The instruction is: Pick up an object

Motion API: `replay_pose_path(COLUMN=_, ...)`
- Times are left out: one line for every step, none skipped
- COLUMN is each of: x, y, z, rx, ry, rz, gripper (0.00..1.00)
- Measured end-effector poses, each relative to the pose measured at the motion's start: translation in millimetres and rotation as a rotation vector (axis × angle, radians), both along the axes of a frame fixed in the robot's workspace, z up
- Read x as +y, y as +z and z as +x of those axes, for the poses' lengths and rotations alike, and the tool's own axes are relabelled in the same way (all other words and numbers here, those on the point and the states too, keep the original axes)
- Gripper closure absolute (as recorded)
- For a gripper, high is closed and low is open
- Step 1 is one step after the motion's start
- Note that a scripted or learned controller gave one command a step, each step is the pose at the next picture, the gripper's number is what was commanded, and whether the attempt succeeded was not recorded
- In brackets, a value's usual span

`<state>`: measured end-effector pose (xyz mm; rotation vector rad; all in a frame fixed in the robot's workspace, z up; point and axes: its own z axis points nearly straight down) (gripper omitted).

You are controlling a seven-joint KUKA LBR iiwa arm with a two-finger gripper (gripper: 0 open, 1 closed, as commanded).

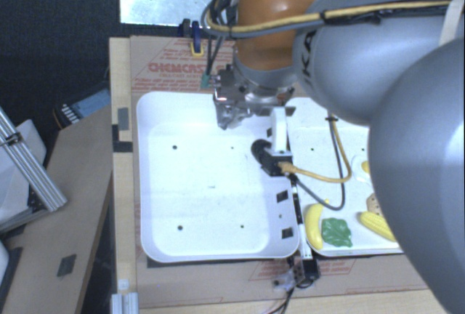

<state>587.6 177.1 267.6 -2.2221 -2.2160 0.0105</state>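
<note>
Your hand (234, 110) hangs over the far right corner of the left bin (156, 182), close to the rim, and you cannot tell from this angle whether it is open or closed; nothing shows in it. Main risk, as a guess: everything worth picking lies in the right bin (320, 142), near its front, well apart from the hand, so a descent here likely closes on bare white plastic and comes up with nothing. Second risk: the hand is near the wall between the bins, so a straight drop could clip the rim or the black clips on the divider. Third: the big grey arm (385, 65) covers most of the right bin, so you can't check what lies under it, and a swing across could knock hidden items. The yellow cable (320, 176) loops low over the right bin and could snag. Counts: two white bins; one banana-like yellow piece (313, 225) at the right bin's front left; one green leafy piece (336, 231) touching it; one more yellow piece (378, 224) just beside, partly under the arm; one brownish bit (373, 201) at the arm's edge, too hidden to name. Both bins sit on the cardboard-covered surface (174, 65).
</note>
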Motion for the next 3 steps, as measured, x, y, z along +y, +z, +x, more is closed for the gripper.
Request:
replay_pose_path(x=34.2, y=-163.3, z=78.9, rx=0.002, ry=0.007, rz=0.000, gripper=1.00)
replay_pose_path(x=59.3, y=-116.8, z=81.5, rx=-0.012, ry=0.009, rz=0.005, gripper=1.00)
replay_pose_path(x=57.4, y=-73.6, z=82.0, rx=-0.013, ry=0.008, rz=0.005, gripper=1.00)
